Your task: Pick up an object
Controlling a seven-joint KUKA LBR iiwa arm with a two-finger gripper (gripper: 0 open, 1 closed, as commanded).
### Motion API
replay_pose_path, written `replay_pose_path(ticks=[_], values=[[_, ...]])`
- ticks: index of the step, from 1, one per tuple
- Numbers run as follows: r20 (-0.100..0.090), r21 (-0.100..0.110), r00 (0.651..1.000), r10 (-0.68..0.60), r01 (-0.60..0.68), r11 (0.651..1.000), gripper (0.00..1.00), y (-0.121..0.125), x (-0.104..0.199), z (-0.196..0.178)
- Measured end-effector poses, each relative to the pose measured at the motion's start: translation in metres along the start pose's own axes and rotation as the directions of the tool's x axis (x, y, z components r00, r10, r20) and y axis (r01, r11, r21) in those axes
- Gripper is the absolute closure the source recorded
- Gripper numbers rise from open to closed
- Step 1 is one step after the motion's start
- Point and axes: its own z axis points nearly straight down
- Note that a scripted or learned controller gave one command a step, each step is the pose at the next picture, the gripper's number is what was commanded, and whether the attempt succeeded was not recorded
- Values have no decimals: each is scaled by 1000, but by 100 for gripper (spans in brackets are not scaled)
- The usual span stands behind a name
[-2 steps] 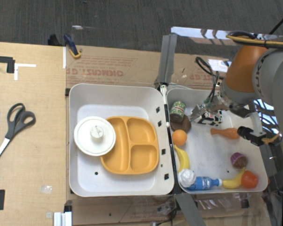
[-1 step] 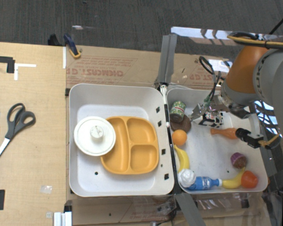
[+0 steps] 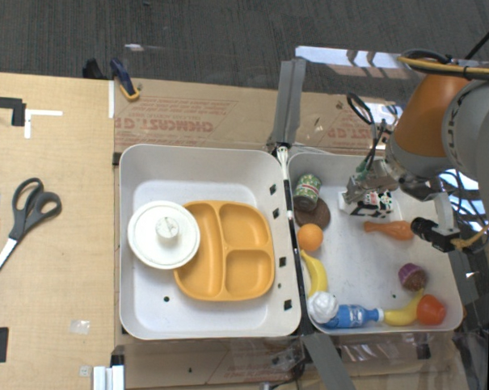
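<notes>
Hovering low in the right bin (image 3: 447, 272), claw (image 3: 364, 195) sits at the far side, directly over a black-and-white toy (image 3: 380, 204). Released or clenched: cannot tell, arm hides it. Toy lies just toward the arm's side of the tips, touching or nearly so. Orange carrot-shaped piece (image 3: 390, 230) lies just nearer the camera, long axis across the bin.

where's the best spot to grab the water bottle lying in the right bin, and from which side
Probably its blue midsection, from straight above. The water bottle lies flat along the near wall of the right bin, white cap end leftward, a banana touching that end and another banana near the other. The fingers should close across its width, near to far.
</notes>
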Motion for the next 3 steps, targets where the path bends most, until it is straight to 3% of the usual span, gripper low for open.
replay_pose_path(ticks=[1,2,3], values=[[-10,41,992,123,-123,992,100,41,24,-148],[-3,11,1000,-12,12,1000,100,6,-52,0],[-5,16,1000,-13,14,1000,0,5,-51,3]])
